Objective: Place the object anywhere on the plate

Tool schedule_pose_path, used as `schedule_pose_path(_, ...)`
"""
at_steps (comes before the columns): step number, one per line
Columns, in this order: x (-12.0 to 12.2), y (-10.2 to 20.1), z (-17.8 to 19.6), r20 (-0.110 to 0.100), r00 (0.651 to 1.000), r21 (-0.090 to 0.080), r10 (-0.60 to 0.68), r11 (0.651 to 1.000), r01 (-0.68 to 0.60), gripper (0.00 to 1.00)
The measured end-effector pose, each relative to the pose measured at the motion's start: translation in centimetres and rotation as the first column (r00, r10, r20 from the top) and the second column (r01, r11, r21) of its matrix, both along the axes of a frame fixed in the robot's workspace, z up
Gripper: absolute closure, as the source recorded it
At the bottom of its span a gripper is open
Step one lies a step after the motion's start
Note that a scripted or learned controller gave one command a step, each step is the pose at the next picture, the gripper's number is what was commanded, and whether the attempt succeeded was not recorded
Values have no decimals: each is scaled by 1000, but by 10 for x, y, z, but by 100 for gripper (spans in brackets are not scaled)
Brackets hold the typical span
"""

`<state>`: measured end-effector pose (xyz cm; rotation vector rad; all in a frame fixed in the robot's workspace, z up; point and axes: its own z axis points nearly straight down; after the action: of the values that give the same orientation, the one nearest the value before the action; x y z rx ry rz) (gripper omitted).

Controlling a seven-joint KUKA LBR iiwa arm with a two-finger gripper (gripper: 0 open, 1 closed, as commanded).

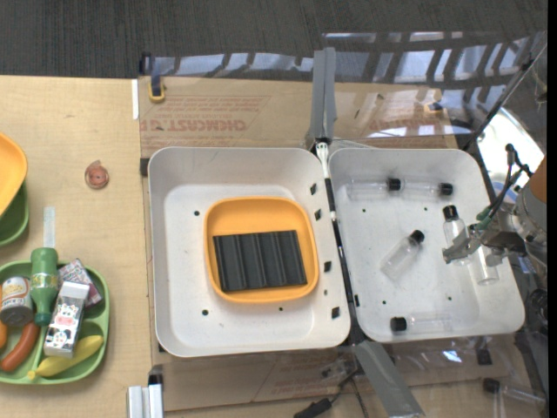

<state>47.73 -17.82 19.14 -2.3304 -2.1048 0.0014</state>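
An orange plate (258, 218) with a black ribbed slab (261, 259) on it lies in the left bin (174, 259). Several clear vials with black caps lie scattered in the right bin (374, 307): one tilted near the middle (403, 251), one by the right side (452, 222), two along the far wall (376, 184) and one at the near wall (422, 323). My gripper (470, 246) hangs low over the right bin's right side, just above another clear vial (484, 268). Its metal parts hide how that vial sits against it.
On the wooden table at the left, a green tray (96, 338) holds toy food and a bottle. An orange bowl (9, 177) in a green one sits at the far left edge. A small pink disc (97, 175) lies alone. Cardboard lies under the bins.
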Motion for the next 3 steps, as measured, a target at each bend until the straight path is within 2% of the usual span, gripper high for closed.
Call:
schedule_pose_path(1,73,-25,71,-1,1000,-2,30,1000,-30,100)
schedule_pose_path(2,157,-36,161,0,977,-2,212,977,-212,100)
schedule_pose_path(3,183,-43,249,1,880,-3,475,880,-475,100)
